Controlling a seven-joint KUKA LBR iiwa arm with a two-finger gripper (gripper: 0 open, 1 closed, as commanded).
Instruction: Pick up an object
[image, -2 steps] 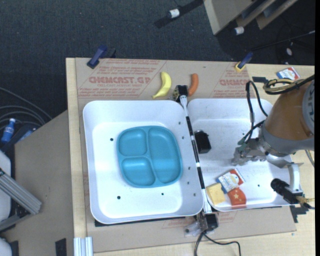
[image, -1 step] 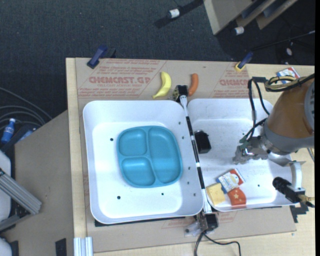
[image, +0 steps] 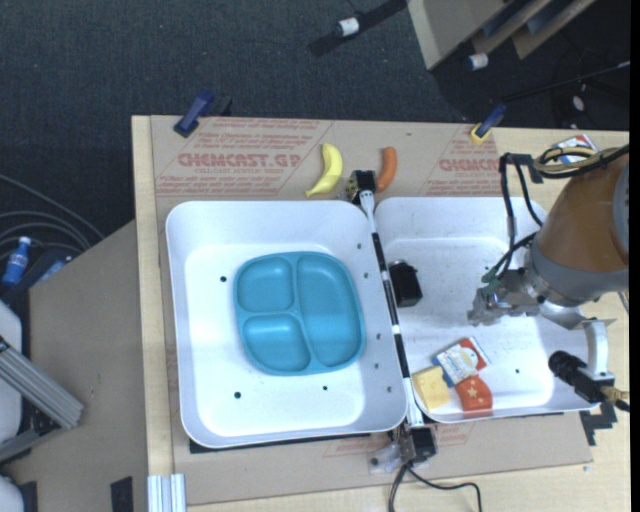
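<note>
Gripper (image: 493, 303) is hovering in the right bin (image: 440, 225) above and right of the toy food cluster (image: 455, 375), finger state impossible to tell; risk: descending here is landing on bare floor, missing the cluster.

The gripper (image: 490, 303) hangs low over the right bin (image: 440, 225), its tips above bare floor. Below it, toward the near rim, lie a yellow block (image: 430, 387), a small carton (image: 461, 360) and a red piece (image: 476, 396). A blue tray (image: 298, 312) sits in the left bin (image: 200, 240).
</note>
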